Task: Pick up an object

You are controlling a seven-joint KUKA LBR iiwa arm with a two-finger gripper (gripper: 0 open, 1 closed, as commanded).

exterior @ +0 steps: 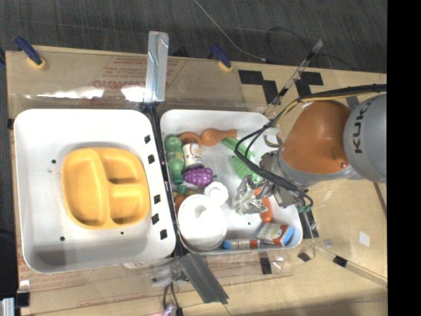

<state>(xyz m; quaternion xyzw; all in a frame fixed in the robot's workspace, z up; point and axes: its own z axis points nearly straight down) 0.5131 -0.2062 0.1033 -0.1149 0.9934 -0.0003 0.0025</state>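
My gripper reaches down into the right bin from the right, below the orange band of the arm. Its metal fingers sit low among the clutter near the bin's middle right. Just left of them lie a small white cup and purple grapes. A white round container sits at the bin's front left. An orange carrot-like piece lies right beside the fingers. Nothing is plainly seen between the fingers.
The left bin holds a yellow divided plate. The right bin also holds a green bottle, an orange gourd-shaped toy, a green cob-like toy, a red carton and a marker. Cables run above the arm.
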